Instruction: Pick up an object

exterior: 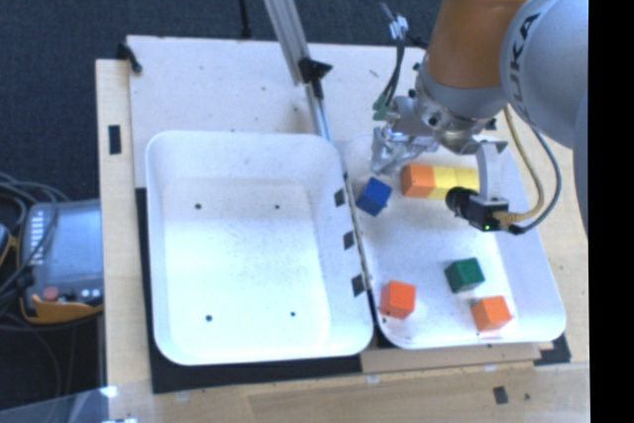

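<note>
bins sit side by side on the bench [119, 213]. left bin [248, 154] is at 9 o'clock from the right bin [535, 312], and their rims touch in the middle.

arm [495, 25] comes in from 2 o'clock. it is grey with an orange band, and it hangs over the far end of the right bin. gripper [396, 149] points down at the 11 o'clock corner of that bin. the metal parts are small and shiny there, so i cannot tell how it is set or if it has hold of anything.

blue block [373, 196] lies just at 7 o'clock from the gripper, close to the rim between the two bins. it looks like it rests on the bin floor, tilted a bit, but the view is poor there.

orange and yellow bar [439, 180] lies at 3 o'clock from the blue block, near it but apart. a black part on the arm [480, 210] with a tiny green light sits just at 5 o'clock from the bar.

green block [464, 274] is near the middle of the right bin. one orange block [398, 298] is at 8 o'clock from the green one, near the left rim of that bin. another orange block [491, 312] is at 5 o'clock from the green one, near the front rim.

metal pole [282, 5] leans up from behind the bins toward 12 o'clock. grey box [64, 248] with wires sits off the bench at 9 o'clock.
</note>
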Motion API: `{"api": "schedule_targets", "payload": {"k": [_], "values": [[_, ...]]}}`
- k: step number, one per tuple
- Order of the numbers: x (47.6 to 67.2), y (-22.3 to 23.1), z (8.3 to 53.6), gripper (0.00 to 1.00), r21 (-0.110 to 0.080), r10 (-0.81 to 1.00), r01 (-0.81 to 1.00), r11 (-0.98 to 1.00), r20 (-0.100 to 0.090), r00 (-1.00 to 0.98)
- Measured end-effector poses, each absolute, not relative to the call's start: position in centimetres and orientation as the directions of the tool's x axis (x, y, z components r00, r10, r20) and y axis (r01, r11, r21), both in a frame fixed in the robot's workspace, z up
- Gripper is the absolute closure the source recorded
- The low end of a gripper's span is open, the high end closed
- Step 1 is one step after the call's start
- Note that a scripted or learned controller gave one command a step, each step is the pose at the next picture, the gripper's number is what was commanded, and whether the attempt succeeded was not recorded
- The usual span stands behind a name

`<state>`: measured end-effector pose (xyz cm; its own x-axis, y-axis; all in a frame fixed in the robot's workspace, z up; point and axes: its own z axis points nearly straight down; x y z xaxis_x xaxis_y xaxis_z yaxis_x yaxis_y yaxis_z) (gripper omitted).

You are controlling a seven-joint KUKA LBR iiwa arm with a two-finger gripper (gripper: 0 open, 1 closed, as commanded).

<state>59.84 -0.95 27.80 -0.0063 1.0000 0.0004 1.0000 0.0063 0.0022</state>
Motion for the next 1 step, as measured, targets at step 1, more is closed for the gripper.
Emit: {"api": "schedule_targets", "payload": {"k": [1], "values": [[60.67,3.27,27.09,1.0,0.003,1.0,1.0,0.005,-0.001,-0.005]]}}
